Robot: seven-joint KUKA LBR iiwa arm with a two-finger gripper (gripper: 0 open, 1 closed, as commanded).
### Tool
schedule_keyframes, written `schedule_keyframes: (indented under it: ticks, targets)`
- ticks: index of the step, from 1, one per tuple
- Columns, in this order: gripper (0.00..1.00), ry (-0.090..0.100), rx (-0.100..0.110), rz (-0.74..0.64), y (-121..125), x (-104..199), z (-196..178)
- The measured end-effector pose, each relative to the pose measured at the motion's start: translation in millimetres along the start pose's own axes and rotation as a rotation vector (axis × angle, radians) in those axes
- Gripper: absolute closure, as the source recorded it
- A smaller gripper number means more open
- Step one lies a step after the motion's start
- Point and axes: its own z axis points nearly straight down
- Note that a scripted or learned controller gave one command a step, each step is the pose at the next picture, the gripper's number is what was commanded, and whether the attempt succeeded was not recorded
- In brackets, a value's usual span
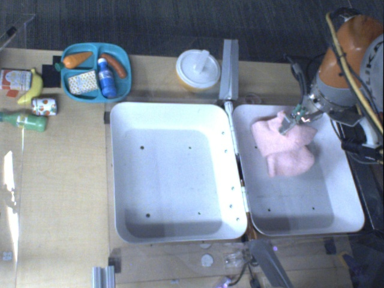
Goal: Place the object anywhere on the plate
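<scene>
Pink cloth [287,149] is lying crumpled in the right bin [336,215], toward that bin's back half, and that's what looks to be the object here. It's bunched into a lumpy heap, so no clean long axis, though the mass runs roughly from the bin's back down toward its middle, with a raised peak at the back end. The gripper [290,123] is right at that peak, and the cloth looks pinched up there between the fingers, which sit narrow around the fold. My guess is that's why the corner is tented up instead of lying flat.

Left of that bin is the left bin [174,173]. Behind the bins on the surface [60,191] sit a yellow lidded cup [198,69] and a blue divided plate [123,71] with toy food.
</scene>
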Motion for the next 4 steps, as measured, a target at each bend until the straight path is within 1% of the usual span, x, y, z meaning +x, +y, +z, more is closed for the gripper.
schedule_keyframes:
  ticks: [1,2,3,4]
  targets:
    - [1.0,0.0,-0.001,-0.008,2.7,0.8,-41.4]
    - [1.0,0.002,0.0,-0.411,0.1,55.8,-46.0]
    - [1.0,0.004,-0.001,-0.814,3.0,109.3,-35.7]
    - [1.0,0.002,-0.003,-1.105,18.3,162.2,-44.3]
